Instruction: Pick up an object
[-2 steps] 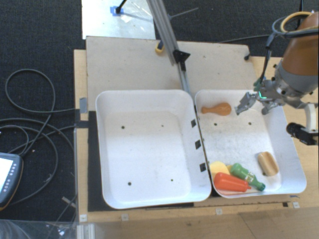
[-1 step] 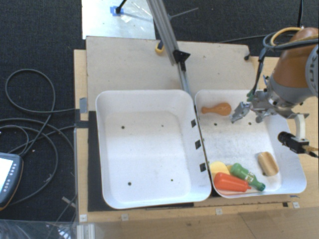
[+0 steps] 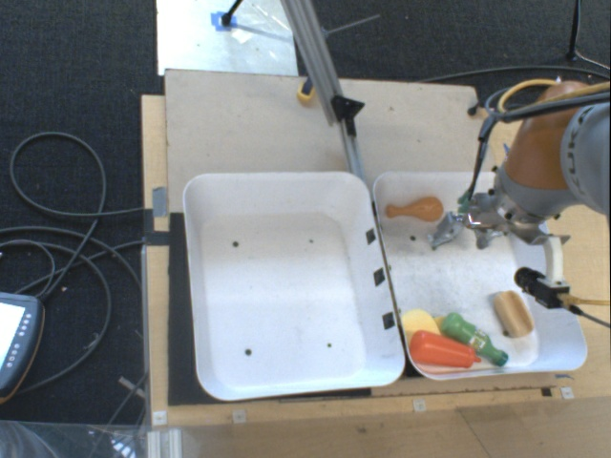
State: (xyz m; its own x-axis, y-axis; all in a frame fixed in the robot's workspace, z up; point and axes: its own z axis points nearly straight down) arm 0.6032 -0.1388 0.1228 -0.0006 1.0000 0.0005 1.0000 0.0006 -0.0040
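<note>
Gripper (image 3: pixel 464 231) hovers at the right bin's (image 3: pixel 573 356) upper middle, fingers apart around nothing, just right of the brown drumstick (image 3: pixel 414 209); carrot (image 3: pixel 442 350) and green bottle (image 3: pixel 473 339) lie lower down.

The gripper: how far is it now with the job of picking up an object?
Done: the gripper is over the right bin. In hand: nothing shows between its fingers; it hangs near the chicken drumstick. Left: the whole pick. The drumstick, bread roll, green bottle, carrot and yellow piece all lie in that bin.
</note>
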